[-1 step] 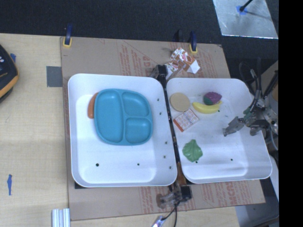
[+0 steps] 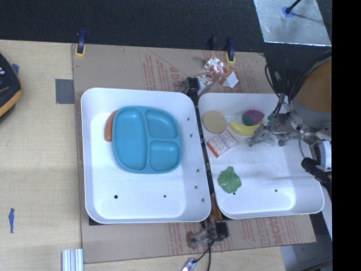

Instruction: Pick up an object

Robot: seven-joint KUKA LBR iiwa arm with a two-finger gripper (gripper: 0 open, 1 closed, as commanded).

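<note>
From my remote seat I see a pale wooden bench (image 2: 34, 168) with a brown cardboard sheet (image 2: 141, 66) clamped across it, and beyond its far edge a dark carpeted floor (image 2: 141, 7) with a grey square patch (image 2: 282, 21) on it. A yellow and black device (image 2: 7, 89) sits at the bench's left edge. Two shallow white bins lie side by side on the cardboard. The left bin (image 2: 101, 202) holds a blue divided plate (image 2: 148, 139), with an orange item (image 2: 108, 127) tucked at the plate's left side. The right bin (image 2: 293, 199) holds a tan round disc (image 2: 214, 121), a yellow banana (image 2: 243, 129) just right of it, a purple object (image 2: 253, 117) touching the banana's far end, a small red and white packet (image 2: 221, 144) below the disc, and a green leafy piece (image 2: 229, 180) nearer me. A crumpled wrapper (image 2: 217, 72) lies behind the bins. The arm (image 2: 313, 95) enters from the right, its gripper (image 2: 265, 133) low over the right bin, just right of the banana and purple object; I cannot tell how wide it stands, and nothing shows between its tips.
</note>
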